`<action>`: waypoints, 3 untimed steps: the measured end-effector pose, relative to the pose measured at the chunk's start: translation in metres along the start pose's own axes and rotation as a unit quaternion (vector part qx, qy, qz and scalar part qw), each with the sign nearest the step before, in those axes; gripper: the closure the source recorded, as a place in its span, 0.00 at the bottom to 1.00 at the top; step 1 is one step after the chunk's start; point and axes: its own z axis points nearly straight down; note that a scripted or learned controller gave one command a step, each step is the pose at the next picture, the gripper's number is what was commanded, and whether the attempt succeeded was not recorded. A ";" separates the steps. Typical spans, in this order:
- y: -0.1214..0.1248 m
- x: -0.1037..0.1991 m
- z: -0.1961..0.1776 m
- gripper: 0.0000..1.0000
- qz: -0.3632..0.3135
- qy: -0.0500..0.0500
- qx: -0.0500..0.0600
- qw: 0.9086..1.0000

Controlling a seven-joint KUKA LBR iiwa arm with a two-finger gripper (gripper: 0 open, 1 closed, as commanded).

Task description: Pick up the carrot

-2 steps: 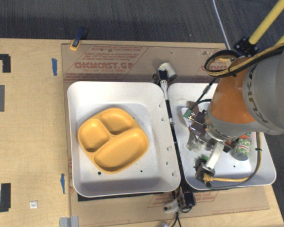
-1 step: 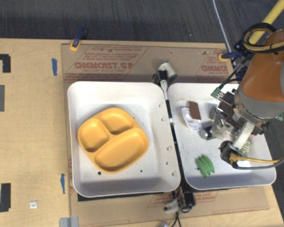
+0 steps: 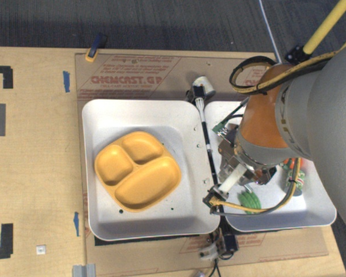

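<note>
The arm reaches down into the right bin (image 3: 317, 212) and covers most of it. My gripper (image 3: 255, 176) sits low over the bin's middle, under the orange wrist band. A green leafy piece (image 3: 249, 199) lies on the bin floor just in front of the gripper; it may be the carrot's top, and I cannot tell whether it is touched. A small orange and green bit (image 3: 293, 172) peeks out by the arm's right side, mostly hidden. I cannot make out a whole carrot.
The left bin (image 3: 98, 120) holds a yellow divided plate (image 3: 138, 169) in its middle. A black rod (image 3: 206, 137) runs along the divide between the bins. The cardboard bench top (image 3: 34, 154) spreads to the left.
</note>
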 end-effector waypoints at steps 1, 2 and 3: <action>-0.024 0.038 0.017 1.00 -0.124 -0.001 0.000 0.992; -0.059 0.056 -0.035 1.00 -0.048 0.001 -0.002 0.999; -0.108 0.099 0.011 1.00 -0.047 -0.001 0.000 0.999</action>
